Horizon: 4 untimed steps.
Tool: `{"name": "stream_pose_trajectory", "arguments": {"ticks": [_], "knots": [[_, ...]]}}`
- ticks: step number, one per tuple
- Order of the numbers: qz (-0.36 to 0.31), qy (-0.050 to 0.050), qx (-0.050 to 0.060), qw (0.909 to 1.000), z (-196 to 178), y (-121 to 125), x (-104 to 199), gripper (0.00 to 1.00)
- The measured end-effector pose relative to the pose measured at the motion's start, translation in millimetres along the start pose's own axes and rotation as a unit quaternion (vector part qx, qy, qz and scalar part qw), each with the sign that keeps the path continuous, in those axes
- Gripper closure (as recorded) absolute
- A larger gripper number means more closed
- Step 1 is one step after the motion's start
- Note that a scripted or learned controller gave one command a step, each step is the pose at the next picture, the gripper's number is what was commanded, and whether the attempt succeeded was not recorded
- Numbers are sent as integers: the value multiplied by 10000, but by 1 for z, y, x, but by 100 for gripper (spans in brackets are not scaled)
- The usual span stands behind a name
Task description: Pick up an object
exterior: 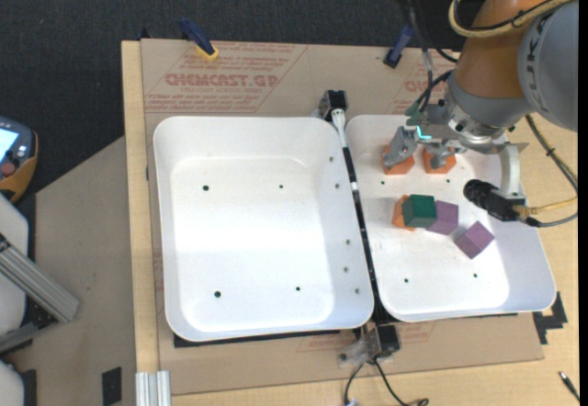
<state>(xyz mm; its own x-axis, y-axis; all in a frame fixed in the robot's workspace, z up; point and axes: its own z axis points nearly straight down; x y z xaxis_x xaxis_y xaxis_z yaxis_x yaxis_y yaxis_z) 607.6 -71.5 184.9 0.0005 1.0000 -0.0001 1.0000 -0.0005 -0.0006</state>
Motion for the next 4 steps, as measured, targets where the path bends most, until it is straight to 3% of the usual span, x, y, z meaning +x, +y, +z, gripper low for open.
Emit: {"name": "stream_pose_trajectory", "arguments": {"ticks": [1,2,3,4], "knots": [[11,4,30,10000,106,7,-21,0],[15,20,80,10000,101,38,-50,0],[40,66,255,9996,103,50,-54,0],[39,70,246,9997,103,50,-56,0]]}}
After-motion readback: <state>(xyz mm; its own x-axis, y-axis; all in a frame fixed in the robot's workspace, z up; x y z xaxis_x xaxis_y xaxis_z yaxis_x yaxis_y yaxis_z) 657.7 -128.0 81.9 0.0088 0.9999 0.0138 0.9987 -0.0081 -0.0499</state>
